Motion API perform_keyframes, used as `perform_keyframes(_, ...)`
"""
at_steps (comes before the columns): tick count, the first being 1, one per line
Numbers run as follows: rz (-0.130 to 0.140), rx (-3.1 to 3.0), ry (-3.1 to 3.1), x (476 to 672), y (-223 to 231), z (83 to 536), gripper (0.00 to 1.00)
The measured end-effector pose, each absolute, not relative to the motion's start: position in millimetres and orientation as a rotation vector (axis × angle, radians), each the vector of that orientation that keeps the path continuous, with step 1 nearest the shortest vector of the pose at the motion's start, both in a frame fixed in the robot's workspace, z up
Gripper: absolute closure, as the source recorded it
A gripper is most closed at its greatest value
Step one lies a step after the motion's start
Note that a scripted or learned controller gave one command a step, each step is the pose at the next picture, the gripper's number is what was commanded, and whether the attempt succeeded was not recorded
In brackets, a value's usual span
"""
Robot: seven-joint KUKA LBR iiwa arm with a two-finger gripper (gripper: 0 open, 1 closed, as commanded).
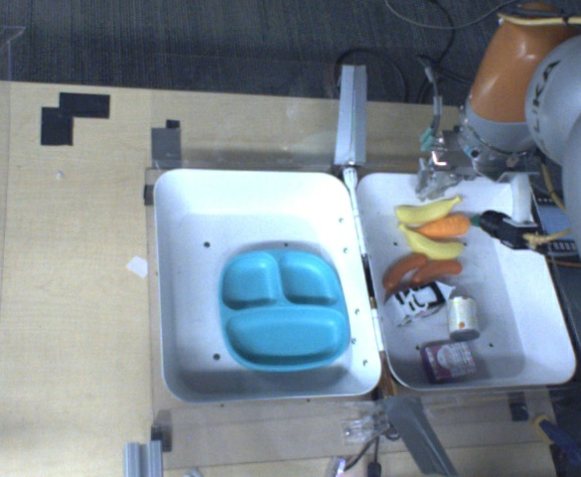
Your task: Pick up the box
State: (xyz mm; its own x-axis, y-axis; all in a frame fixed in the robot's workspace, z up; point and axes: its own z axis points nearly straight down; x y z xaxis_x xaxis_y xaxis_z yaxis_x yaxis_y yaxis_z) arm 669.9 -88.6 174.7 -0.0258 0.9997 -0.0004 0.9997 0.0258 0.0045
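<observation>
Right bin (pixel 528 296) holds box (pixel 449 360); gripper (pixel 437 170) seemingly apart above.

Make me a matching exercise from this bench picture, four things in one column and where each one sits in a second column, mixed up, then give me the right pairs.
Things:
1. blue divided tray
2. carrot
3. purple box
4. gripper

Places:
A. near the front edge of the right bin
B. over the back left corner of the right bin
C. lying in the left bin
D. between two yellow bananas in the right bin

Pairs: 1-C, 2-D, 3-A, 4-B
</observation>
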Motion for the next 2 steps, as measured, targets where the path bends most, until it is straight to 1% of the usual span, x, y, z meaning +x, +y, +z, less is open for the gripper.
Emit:
perform_keyframes(1, 0.008, 2.236, 2.202, 639.9, 8.9, 186.4, 1.0)
perform_keyframes(2, 0.008, 2.269, 2.165, 669.8, -0.8, 264.0, 1.0)
